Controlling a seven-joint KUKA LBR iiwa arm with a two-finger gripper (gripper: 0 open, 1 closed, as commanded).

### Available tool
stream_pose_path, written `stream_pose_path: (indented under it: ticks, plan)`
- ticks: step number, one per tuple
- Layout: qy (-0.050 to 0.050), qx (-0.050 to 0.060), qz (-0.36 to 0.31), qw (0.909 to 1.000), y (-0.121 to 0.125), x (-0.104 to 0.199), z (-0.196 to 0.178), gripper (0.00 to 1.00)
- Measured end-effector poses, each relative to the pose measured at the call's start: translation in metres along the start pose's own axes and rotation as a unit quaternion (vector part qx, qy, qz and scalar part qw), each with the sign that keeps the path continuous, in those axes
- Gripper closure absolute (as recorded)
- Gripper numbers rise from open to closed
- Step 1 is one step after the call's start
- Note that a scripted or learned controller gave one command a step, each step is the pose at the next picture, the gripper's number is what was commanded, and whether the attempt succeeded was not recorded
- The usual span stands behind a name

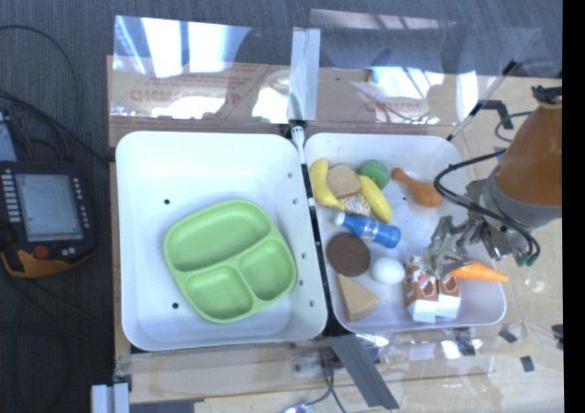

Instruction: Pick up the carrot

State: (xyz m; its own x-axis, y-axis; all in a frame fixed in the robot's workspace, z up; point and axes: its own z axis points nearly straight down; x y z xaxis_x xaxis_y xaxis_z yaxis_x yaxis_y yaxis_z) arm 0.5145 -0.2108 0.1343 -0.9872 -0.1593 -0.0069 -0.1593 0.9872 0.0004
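Note:
The carrot (482,272), small and orange with its tip pointing right, lies by the right wall of the right bin (475,315). My gripper (446,251) hangs low over the bin, just left of and slightly above the carrot's thick end. It sits close to the carrot, and I cannot tell whether they touch. A red-and-white carton (431,294) lies directly below the gripper. The grey wrist and orange band (535,160) reach in from the right.
The right bin also holds two bananas (375,198), a bread slice (344,181), a green ball (373,171), a drumstick (418,187), a blue bottle (370,229), a brown cookie (348,254), an egg (388,270) and a cheese wedge (356,297). The left bin holds a green divided plate (230,259).

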Motion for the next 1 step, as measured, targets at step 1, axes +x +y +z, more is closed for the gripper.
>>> stream_pose_path:
  ticks: [1]
  plan:
    - [-0.003, 0.003, 0.017, 0.9999, 0.0168, -0.0275, -0.1174, 1.00]
